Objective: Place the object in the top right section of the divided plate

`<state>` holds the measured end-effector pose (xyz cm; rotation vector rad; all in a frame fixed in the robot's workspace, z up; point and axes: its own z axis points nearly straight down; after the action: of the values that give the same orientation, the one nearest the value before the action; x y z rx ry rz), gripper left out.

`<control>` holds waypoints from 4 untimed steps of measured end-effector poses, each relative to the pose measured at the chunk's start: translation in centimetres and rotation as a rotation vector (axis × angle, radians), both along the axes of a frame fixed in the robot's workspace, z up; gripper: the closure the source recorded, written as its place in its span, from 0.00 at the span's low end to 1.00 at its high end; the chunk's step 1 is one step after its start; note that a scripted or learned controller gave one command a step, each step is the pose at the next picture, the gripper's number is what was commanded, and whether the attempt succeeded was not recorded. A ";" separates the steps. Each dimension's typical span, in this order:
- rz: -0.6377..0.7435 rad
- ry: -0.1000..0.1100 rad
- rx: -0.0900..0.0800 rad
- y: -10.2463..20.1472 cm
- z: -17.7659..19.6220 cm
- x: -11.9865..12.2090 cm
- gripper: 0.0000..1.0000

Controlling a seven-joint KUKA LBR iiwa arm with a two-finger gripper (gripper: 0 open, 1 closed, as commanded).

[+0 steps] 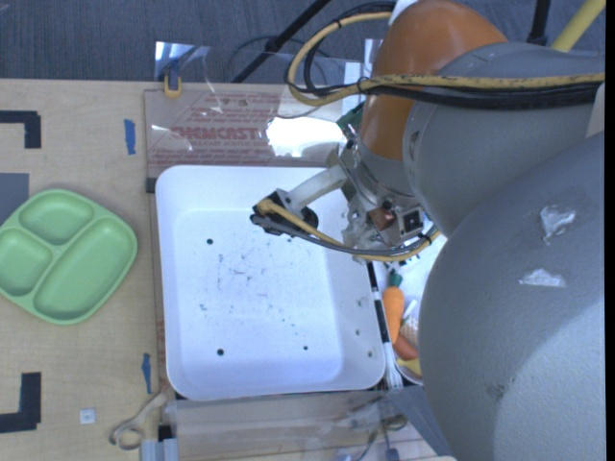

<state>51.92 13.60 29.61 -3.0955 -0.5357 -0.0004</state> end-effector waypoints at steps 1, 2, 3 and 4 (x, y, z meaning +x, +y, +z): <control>0.000 0.001 0.000 0.0 0.0 0.0 0.00; 0.141 0.003 0.000 -2.7 -0.4 2.1 0.00; 0.145 0.007 0.000 -2.5 0.6 2.1 1.00; 0.196 0.004 0.000 3.5 -7.7 -0.6 1.00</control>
<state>51.35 17.11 21.87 -3.0273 -0.8351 0.0059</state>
